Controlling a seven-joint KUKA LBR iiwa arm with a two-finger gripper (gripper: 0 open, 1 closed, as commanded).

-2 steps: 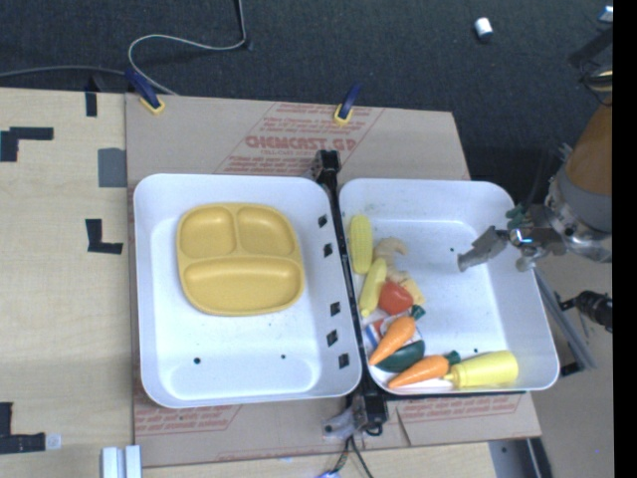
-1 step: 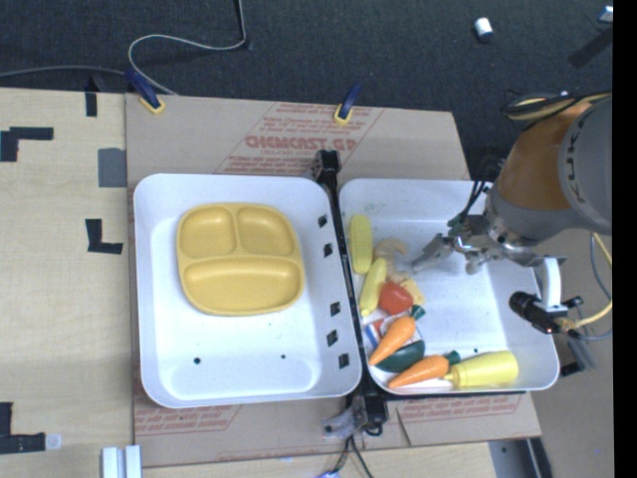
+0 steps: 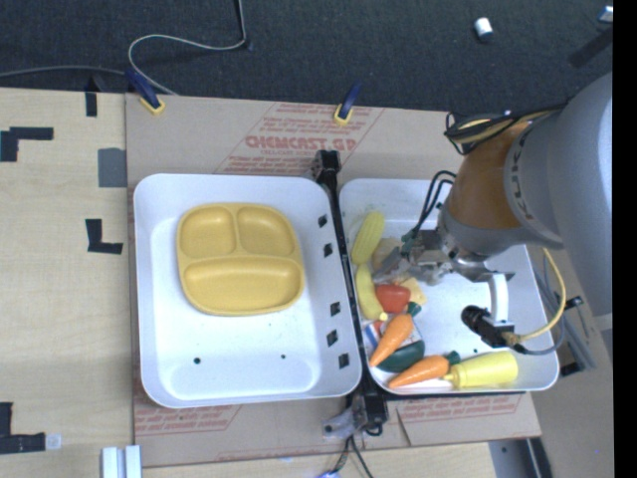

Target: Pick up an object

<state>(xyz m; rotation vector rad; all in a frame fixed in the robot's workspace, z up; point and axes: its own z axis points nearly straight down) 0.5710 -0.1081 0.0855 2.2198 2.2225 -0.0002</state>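
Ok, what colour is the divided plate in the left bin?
Pale yellow all over; the divided plate shows plainly in the camera view, lying in the white left bin.

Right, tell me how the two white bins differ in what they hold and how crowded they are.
The left bin holds a single item, a yellow divided plate lying flat, with much bare white floor around it; the right bin holds a crowded pile of toy food, including two carrots, an ear of corn and a yellow bottle. The arm reaches into the right bin, not the left bin. Both are shallow, white and sit side by side.
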